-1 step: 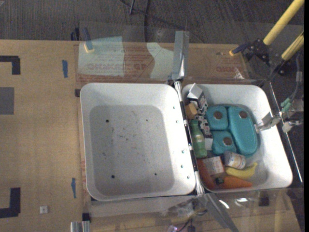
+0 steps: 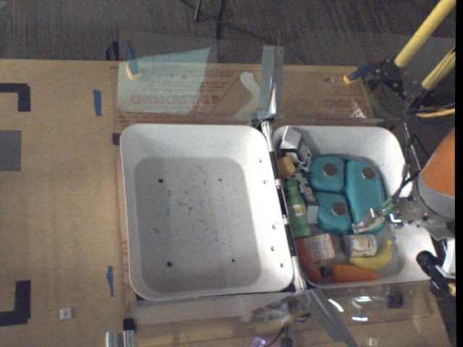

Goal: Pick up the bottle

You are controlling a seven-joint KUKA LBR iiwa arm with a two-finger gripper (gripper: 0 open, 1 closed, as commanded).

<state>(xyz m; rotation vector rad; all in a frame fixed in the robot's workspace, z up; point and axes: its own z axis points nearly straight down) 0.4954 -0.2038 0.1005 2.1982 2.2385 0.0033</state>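
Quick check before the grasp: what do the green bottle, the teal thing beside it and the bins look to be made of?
Green bottle: likely plastic, judging by its even colour and faint sheen; too small to be sure.
Teal thing: looks like moulded plastic, smooth rounded lobes with round metallic-looking discs set in.
Bins: probably hard white plastic, matte, with rounded moulded corners and scuff marks on the left floor.

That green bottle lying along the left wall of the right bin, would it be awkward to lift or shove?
Probably. The green bottle lies on its side, so a push would likely roll it. It is wedged between the bin wall and the teal block, leaving the gripper little room. It looks like smooth plastic, perhaps slippery.
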